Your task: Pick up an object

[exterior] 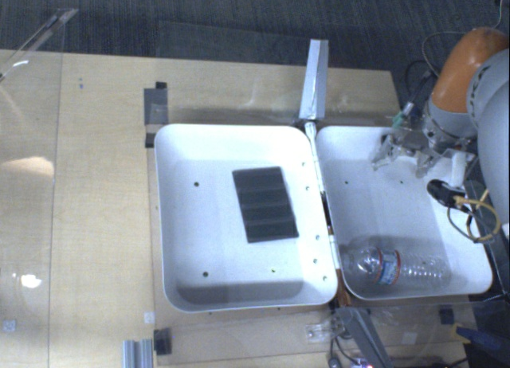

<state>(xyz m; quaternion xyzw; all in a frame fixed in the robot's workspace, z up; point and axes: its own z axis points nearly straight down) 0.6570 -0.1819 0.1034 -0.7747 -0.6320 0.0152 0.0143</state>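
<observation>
Where the tabletop (pixel 88 199) stretches bare and pale on the left, a clear panel lies over it, catching faint reflections. Towards the middle sits the left bin (pixel 179 279), a shallow white tray with rounded corners. A dark ribbed slab (pixel 264 204) lies flat in the centre of that bin, tilted a little off the bin's edges and well apart from every wall. A grey bar (pixel 314 80) rises from the tabletop's far edge, right above the seam where the two bins meet.

The right bin (pixel 358 199) sits just beside the left one, their rims touching along that seam. A clear plastic bottle (pixel 396 266) with a red and blue label lies on its side along the near edge of the right bin, stretching from the near-left corner towards the near-right corner.

Over the far edge of the right bin, close to its far-right corner, hangs the tool (pixel 405 151), carried by the grey arm (pixel 482 95) with its orange band. It is well apart from the bottle. Its fingers spread wide, with nothing between them.
</observation>
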